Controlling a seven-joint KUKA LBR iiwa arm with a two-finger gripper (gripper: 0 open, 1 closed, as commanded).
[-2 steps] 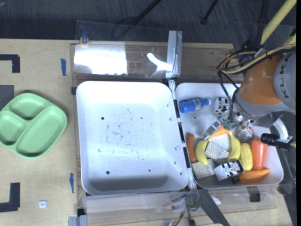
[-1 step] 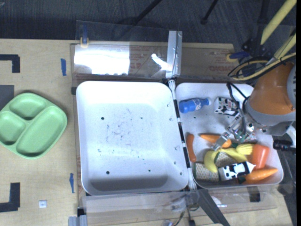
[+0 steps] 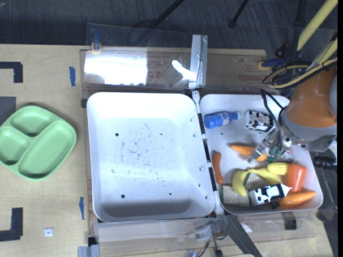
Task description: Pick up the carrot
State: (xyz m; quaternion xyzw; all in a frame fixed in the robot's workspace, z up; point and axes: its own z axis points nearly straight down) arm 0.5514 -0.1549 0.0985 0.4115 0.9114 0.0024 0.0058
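You see the arm [image 3: 313, 108] reaching in from the right over the right bin [image 3: 236, 101], its orange band sitting above the grey wrist. The gripper [image 3: 270, 148] hangs low among the clutter in that bin, and you cannot tell whether its jaws are open or closed, because the tips blur into the objects beneath them.

The carrot [image 3: 243, 150] lies near the middle of the right bin, pointing left, with its thick end just beside the gripper; whether the two touch is not clear. A second orange, carrot-like piece [image 3: 217, 165] lies along the bin's left wall, and a third [image 3: 298, 198] rests at the lower right corner. Beside that one stands an orange cup-shaped item [image 3: 296, 176].

Below the gripper you find a yellow banana [image 3: 260, 174] lying across the pile, touching a black-and-white carton [image 3: 266, 195] in front of it. A blue bottle [image 3: 220, 119] lies near the bin's upper left corner, and a small black-and-white patterned item [image 3: 258, 120] sits to its right, near the back wall.

The left bin [image 3: 142, 154] is next to it, the two bins touching along their shared edge. Well apart on the tabletop [image 3: 43, 84], at the far left, you see a green divided plate [image 3: 35, 141].
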